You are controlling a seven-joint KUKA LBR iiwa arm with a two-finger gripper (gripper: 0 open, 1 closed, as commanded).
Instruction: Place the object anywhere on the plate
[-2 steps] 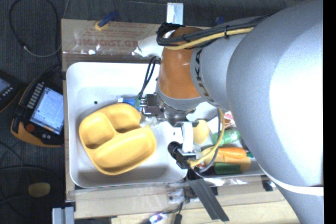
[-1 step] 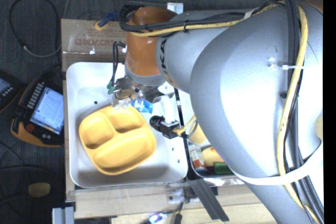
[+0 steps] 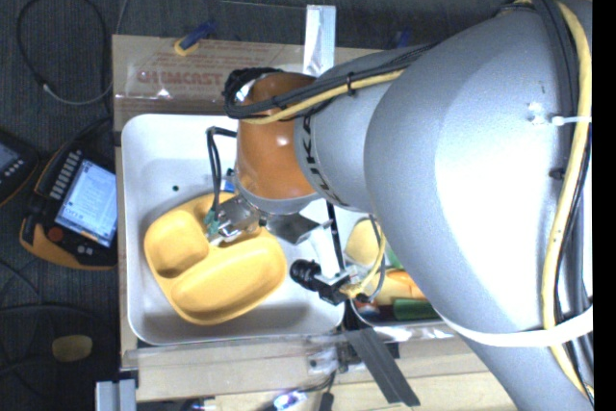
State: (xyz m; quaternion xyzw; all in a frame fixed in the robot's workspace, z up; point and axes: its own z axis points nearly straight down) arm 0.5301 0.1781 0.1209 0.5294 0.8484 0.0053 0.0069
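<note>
The hand (image 3: pixel 223 224) hangs low over the yellow plate (image 3: pixel 217 269) in the left bin (image 3: pixel 154 159), grip unreadable, so any release may miss.

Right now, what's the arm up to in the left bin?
The KUKA arm reaches in from the right, its tool down in the left white bin, at the notch of a yellow plate-like object. Whether the tool holds anything can't be made out. More items lie beneath the arm in the right bin.
</note>
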